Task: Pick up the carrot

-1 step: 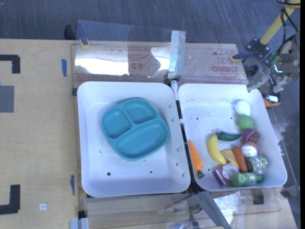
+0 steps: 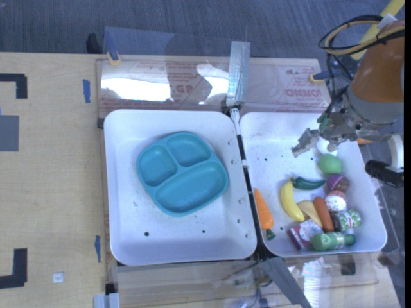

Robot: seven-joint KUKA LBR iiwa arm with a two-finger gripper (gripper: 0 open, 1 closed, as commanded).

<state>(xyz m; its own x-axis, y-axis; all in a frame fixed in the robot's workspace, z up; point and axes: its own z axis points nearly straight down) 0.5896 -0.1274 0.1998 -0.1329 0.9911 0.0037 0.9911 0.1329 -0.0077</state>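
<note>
Near the worktop's front edge: carrot (image 2: 263,212) lying against the left wall of the right bin (image 2: 276,172), beside a heap of toy food (image 2: 324,213) toward that bin's front right corner. Left bin (image 2: 122,191) carrying a blue divided plate (image 2: 182,172). Farther back, tool (image 2: 316,141) hovering over the right bin's rear, fingers spread, gripping nothing.

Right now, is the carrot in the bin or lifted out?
In the bin. The orange toy carrot lies flat against the left wall of the right white bin, with the pincer apart from it.
</note>
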